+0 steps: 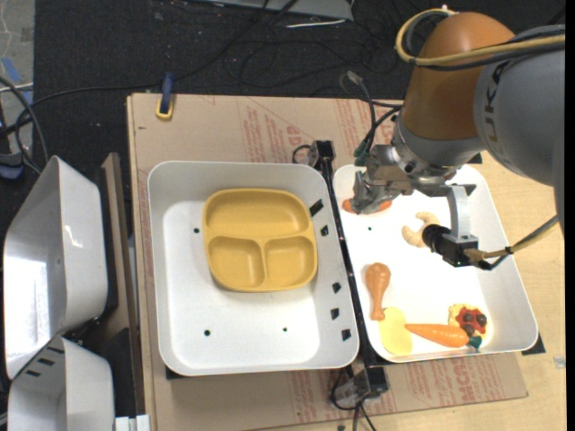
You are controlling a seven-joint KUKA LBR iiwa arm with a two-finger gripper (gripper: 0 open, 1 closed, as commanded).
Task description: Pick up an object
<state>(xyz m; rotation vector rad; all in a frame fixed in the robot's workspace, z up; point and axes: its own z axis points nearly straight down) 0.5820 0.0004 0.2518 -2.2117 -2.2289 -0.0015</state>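
Grey and orange, the big arm (476,79) reaches over the right bin (503,268), and the left bin (180,330) has a yellow plate (260,239) with 3 parts. The gripper (370,200) sits low at the right bin's top left corner, touching something orange-red (381,206); I cannot tell if it is spread or pinching. Near the front lie a toy chicken leg (378,285), a carrot (438,334) and a small pale curved toy (419,229).

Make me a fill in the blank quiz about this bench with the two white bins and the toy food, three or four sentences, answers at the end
1. The yellow divided plate lies in the ____ bin.
2. The plate has ____ compartments.
3. The carrot lies near the right bin's ____ edge.
4. The gripper hangs over the right bin's ____ left corner.

Missing words: left; three; front; far
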